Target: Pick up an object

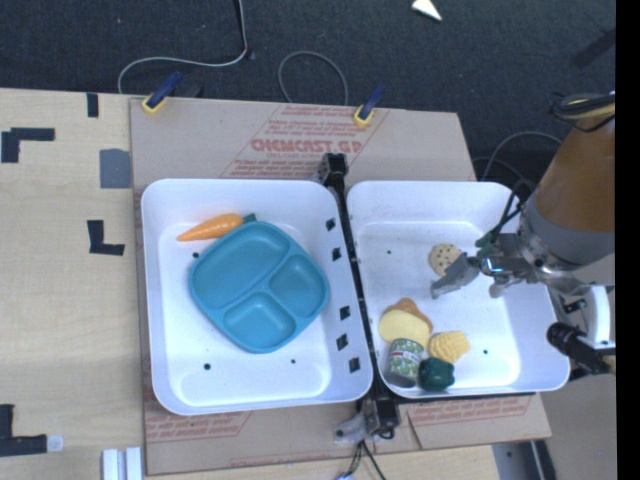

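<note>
Gripper (470, 273) released, holding nothing, hovering mid-right over right bin (500, 200), just beside cookie (441, 257). Bare floor toward bin's upper edge; food clustered bottom-left. Cardboard (290, 138) underneath.

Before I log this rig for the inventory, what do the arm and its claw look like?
The arm is a thick rounded body, orange-tan above and grey near the wrist. Dark cables run along it towards the claw, which is small, grey metal with thin fingers and a bit of blue at its base.

arm (585, 183) cropped right, green item (436, 374) unclear — blurred
</note>
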Controlling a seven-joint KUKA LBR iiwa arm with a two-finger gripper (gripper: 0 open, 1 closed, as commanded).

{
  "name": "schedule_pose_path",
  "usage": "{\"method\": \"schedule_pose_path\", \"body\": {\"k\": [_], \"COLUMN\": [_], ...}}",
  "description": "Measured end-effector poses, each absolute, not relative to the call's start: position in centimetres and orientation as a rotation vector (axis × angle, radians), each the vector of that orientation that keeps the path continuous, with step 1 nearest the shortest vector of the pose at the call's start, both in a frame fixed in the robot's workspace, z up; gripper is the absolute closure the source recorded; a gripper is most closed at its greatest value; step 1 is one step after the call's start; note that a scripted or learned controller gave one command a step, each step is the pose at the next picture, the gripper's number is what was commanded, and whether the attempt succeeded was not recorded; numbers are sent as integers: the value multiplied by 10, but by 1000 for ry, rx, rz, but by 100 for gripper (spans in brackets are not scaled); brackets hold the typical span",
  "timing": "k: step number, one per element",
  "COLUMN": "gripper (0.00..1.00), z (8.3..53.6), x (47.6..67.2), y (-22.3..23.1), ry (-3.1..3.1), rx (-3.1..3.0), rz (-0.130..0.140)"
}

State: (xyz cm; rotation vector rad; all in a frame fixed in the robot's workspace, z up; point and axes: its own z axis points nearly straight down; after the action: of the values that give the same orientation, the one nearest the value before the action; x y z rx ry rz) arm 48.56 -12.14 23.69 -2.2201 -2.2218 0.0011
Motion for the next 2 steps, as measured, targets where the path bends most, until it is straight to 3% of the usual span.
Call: {"method": "schedule_pose_path", "body": {"k": [1, 2], "gripper": [0, 0], "z": [140, 237], "x": [553, 606], "y": [-147, -209], "ry": [-2222, -2230], "rx": [-2218, -2230], "rz": [7, -4]}}
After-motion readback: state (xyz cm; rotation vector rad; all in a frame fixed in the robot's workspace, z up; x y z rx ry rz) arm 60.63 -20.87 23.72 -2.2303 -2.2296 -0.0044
